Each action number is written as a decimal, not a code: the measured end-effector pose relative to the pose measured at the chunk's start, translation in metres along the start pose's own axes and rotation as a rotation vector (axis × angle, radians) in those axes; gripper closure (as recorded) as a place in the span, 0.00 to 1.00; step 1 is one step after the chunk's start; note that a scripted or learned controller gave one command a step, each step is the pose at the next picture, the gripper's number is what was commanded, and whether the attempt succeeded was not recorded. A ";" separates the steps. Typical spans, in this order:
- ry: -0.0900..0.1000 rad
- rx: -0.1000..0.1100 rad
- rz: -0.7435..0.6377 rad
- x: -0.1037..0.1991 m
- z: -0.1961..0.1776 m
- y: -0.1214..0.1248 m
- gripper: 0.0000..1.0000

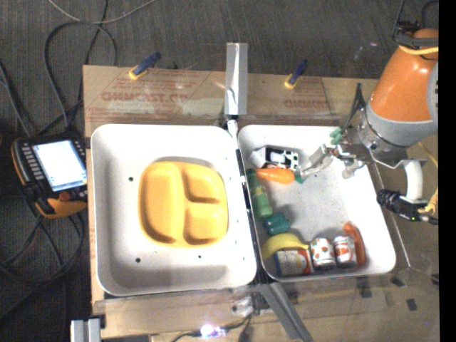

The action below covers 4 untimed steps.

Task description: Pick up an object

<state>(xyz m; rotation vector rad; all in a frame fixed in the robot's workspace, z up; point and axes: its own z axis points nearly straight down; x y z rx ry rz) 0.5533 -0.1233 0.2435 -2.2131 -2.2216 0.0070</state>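
The bench [100,91] carries two white bins side by side. The left bin [107,212] holds a yellow tray [184,201] with three compartments, lying flat near its middle. The right bin [320,205] holds the smaller things. The arm [406,91], grey with an orange band, comes in over the right bin's far right corner, and the gripper [311,164] reaches down and leftward into the bin's far half. Its fingers [319,157] look slightly parted, with nothing seen between them. The carrot [276,177] lies on the bin floor just left of the fingertips, very near them; whether it touches them cannot be told. Just beyond the carrot sits a black and white box [279,155], near the bin's far wall. Along the bin's left wall lie green items [265,206], running from beside the carrot toward the near side. At the near wall sits a yellow lemon [281,244], then a blue and white packet [291,261], then two small red and white cans [333,251] side by side, with an orange-red piece [355,239] at their right. All of these are well apart from the gripper.
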 end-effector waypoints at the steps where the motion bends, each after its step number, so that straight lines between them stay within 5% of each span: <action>1: -0.001 0.000 -0.001 0.010 0.095 0.044 0.00; 2: -0.010 0.002 -0.177 0.019 0.152 0.085 0.00; 3: -0.011 0.008 -0.177 0.018 0.147 0.084 1.00; 4: 0.000 0.007 -0.166 0.062 0.064 0.114 1.00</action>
